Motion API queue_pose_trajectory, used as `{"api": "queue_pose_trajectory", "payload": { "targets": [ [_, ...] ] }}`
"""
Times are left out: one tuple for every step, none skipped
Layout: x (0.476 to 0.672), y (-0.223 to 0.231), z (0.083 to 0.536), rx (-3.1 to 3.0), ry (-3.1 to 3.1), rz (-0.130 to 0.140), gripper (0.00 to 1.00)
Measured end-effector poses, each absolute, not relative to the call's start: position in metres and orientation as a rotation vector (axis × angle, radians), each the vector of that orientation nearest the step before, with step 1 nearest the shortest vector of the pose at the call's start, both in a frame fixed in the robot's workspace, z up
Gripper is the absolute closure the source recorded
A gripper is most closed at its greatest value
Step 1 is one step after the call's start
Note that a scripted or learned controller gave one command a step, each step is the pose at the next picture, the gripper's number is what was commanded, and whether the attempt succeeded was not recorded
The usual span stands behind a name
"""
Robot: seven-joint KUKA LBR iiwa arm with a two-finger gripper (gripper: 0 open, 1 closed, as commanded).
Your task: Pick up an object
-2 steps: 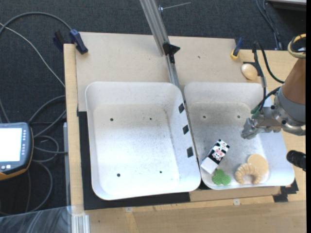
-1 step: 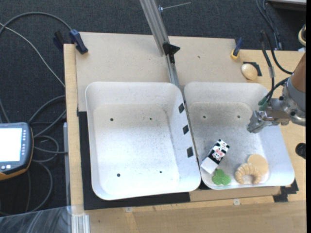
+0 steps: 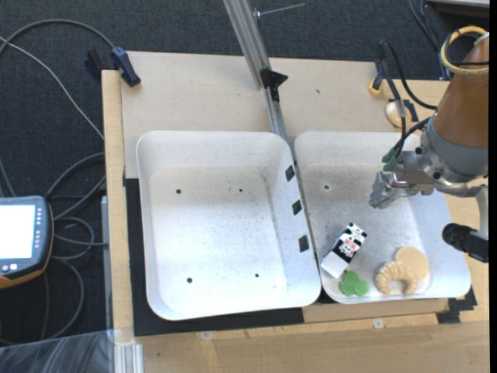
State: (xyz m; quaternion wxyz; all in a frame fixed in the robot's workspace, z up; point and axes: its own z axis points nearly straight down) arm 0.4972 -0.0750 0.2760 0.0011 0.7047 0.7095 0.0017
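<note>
In the right bin lie three objects near its front edge: a small black-and-white box, a green clover-shaped piece and a tan croissant-like toy. My gripper hangs over the middle of the right bin, above and behind the objects, with the arm coming in from the right. It stands apart from all three objects, and nothing shows between its fingers.
The left bin sits beside the right one, with a slanted metal pole rising behind their shared wall. Cables and a blue clamp lie at the bench's back. A handheld screen lies off the bench at left.
</note>
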Motion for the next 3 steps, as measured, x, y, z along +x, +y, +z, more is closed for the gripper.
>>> {"api": "queue_pose_trajectory", "payload": {
  "targets": [
    [0.510,-0.028,0.277,2.213,2.228,0.005,1.00],
    [0.520,0.026,0.258,2.218,2.232,-0.002,1.00],
    [0.526,0.080,0.262,2.213,2.230,0.005,1.00]
  ]
}}
